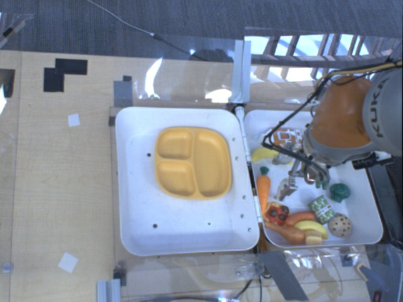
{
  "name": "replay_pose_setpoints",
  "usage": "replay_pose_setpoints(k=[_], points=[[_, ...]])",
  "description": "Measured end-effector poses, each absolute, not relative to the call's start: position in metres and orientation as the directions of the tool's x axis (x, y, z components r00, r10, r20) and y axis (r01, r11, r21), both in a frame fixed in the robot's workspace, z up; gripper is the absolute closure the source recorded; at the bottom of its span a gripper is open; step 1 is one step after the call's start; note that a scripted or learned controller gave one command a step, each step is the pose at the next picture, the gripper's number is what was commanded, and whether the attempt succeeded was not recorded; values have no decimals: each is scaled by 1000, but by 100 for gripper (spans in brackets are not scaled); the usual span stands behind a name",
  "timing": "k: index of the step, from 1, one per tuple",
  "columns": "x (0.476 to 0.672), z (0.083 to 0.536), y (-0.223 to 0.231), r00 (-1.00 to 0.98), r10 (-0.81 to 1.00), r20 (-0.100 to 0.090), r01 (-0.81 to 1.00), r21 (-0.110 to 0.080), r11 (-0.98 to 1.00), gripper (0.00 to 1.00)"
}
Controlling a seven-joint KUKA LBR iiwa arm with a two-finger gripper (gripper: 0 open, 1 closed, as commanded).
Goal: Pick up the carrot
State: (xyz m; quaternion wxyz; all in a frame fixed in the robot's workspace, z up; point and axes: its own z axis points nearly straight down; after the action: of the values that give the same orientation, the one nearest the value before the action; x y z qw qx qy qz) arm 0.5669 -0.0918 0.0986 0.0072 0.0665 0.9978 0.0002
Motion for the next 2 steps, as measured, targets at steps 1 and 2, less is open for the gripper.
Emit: replay_pose_setpoints(k=[1,2], points=[[526,91,-82,-990,139,-20,140,1,990,0],[533,90,-84,-978,208,-11,208,1,978,0]])
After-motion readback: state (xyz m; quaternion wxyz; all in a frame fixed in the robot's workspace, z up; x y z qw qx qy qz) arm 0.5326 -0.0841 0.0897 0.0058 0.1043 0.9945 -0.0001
